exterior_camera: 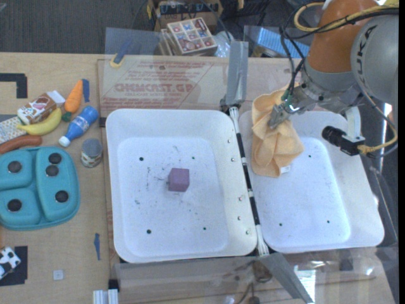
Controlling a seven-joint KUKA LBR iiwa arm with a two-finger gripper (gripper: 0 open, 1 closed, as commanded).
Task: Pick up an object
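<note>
Yellow cloth [273,145] hangs bunched from the gripper [278,114], whose two fingers pinch a fold near the cloth's top edge — clenched on fabric, as far as the slanted view shows. The cloth droops over the upper left corner of the right bin [329,227], its lower folds seemingly touching the bin floor beside the divider between the bins. It looks light, soft and limp, with nothing stiff to brace against, so it should drape and swing rather than hold shape. A pinch on a gathered fold, where several layers stack, seems the safest hold — a single thin layer could slip free. Further out, the left bin [126,138] holds a small purple cube [178,180] near its middle, well apart from the arm.
</note>
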